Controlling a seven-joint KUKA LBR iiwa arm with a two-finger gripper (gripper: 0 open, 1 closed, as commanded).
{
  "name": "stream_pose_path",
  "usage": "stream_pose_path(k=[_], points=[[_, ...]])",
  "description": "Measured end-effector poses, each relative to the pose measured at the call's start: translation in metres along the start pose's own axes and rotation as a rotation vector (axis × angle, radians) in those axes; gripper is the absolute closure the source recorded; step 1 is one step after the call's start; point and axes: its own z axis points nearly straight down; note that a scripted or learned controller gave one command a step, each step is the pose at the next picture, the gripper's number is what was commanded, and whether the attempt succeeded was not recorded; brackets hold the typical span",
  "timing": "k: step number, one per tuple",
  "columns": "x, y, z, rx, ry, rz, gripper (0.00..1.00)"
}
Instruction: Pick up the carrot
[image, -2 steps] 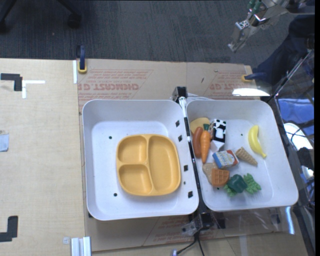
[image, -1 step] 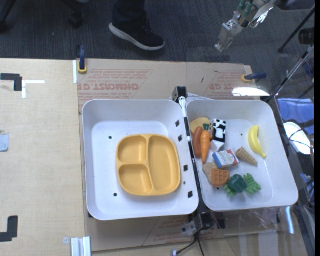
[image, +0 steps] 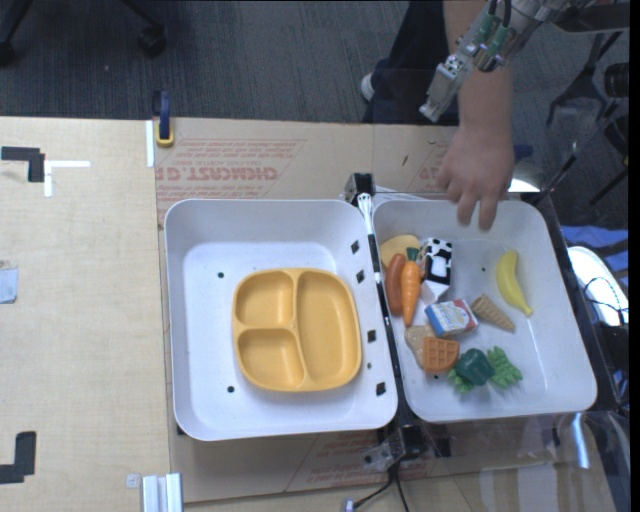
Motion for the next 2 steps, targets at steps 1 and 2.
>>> stream_pose_path(k=[1,2], points=[[0.008,0.069,0.058,0.003,0.002,-0.127,0.0],[0.01,0.079,0.154,0.003,0.001,-0.161,0.0]])
